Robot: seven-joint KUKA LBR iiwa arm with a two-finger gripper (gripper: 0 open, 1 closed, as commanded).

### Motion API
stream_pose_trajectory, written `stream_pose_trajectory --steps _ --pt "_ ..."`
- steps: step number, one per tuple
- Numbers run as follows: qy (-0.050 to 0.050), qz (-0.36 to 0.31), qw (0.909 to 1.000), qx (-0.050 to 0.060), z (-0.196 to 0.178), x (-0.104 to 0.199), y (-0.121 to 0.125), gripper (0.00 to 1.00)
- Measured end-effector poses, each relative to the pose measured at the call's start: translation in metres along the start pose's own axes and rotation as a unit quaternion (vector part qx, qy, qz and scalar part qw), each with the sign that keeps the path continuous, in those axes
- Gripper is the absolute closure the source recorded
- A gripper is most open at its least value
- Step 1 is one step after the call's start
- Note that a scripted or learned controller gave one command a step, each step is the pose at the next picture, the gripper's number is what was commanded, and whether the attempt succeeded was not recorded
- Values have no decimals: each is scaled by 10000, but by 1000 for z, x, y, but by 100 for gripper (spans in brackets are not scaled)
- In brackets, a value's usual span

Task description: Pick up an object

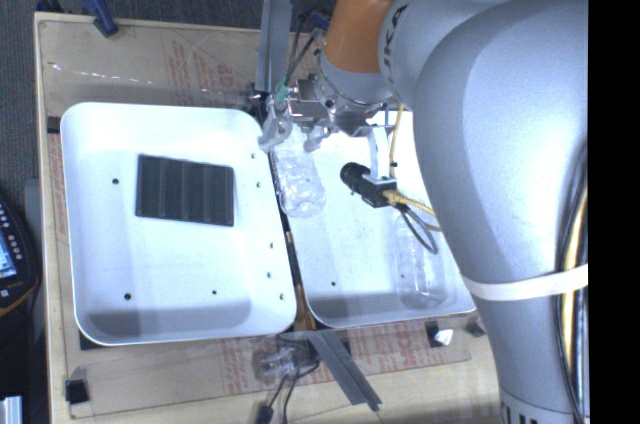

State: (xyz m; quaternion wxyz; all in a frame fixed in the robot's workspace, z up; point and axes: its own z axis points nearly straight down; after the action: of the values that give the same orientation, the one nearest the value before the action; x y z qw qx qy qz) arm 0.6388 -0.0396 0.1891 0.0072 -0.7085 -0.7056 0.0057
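Observation:
My gripper (291, 136) hangs over the seam between the two bins, at the right bin's back left corner. A crumpled clear plastic bottle (299, 182) reaches down from between its fingers and overlaps the bins' shared rim, so the gripper looks shut on its top end. A second clear bottle (415, 264) lies in the right bin (350, 307) near its right wall. A dark grey ribbed rectangular block (185, 190) lies flat in the middle of the left bin (100, 127).
A black stubby part (364, 183) with a yellow cable juts out under the wrist, above the right bin. The arm's big grey body covers the bench's right side. Blue clamps (98, 10) sit at the back left corner.

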Motion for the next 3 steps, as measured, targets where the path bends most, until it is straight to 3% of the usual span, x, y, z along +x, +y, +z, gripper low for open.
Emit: stream_pose_trajectory --steps 1,2,3 --pt "65 2485 9686 63 2 32 13 100" --pt "15 2588 9659 -74 -50 -12 13 100" --pt "1 181 9998 -63 -25 -77 17 100"
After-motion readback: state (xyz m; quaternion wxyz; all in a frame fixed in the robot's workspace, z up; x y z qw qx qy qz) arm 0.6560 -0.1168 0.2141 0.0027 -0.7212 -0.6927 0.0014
